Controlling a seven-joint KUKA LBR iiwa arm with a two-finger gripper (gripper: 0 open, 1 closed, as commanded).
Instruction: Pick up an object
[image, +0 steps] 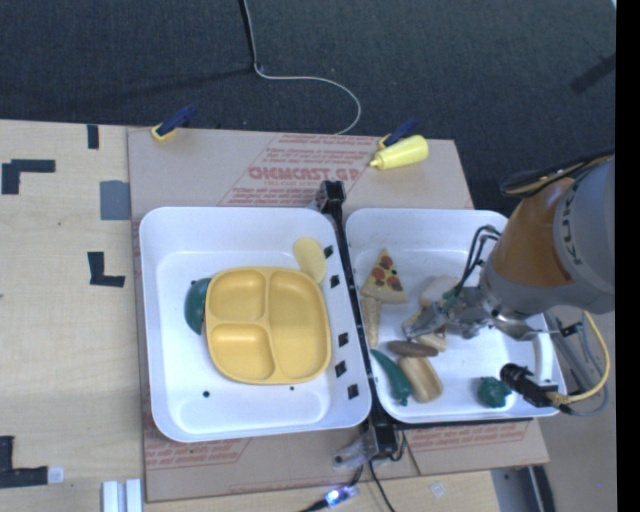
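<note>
Robotics lab, white bins (160, 300) on cardboard-covered bench (200, 160), cable (300, 80), clamps (400, 152)

The yellow tray (268, 325) covers most of a dark green thing (196, 305), so its shape is hard to tell; a pale yellow piece (310, 257) peeks out from behind the tray's top corner; the gripper (432, 322) is small and fuzzy, and the jaws cannot be made out; the things under it are a brown-grey jumble; the arm (560, 245) is cut off at the right edge.
</note>
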